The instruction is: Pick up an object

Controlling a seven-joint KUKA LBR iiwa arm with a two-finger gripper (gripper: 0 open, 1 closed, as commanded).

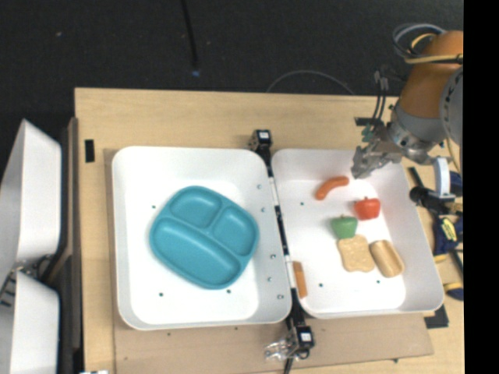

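Observation:
The right bin (pixel 312 287) holds several toy foods: an orange sausage (pixel 333 186), a red pepper (pixel 367 207), a green pepper (pixel 344 227), a tan slice of toast (pixel 355 255) and a bread roll (pixel 386 258). A small orange piece (pixel 299 278) lies at the bin's left rim. My gripper (pixel 365 162) hangs over the far right part of this bin, just right of and beyond the sausage. Nothing shows between its fingers.
The left bin (pixel 132 287) carries a teal divided plate (pixel 204 236). A black clamp (pixel 261 139) sits at the far end of the seam between the bins. Tools and cables (pixel 446 224) lie along the bench's right edge. White boxes (pixel 31 232) stand at the left.

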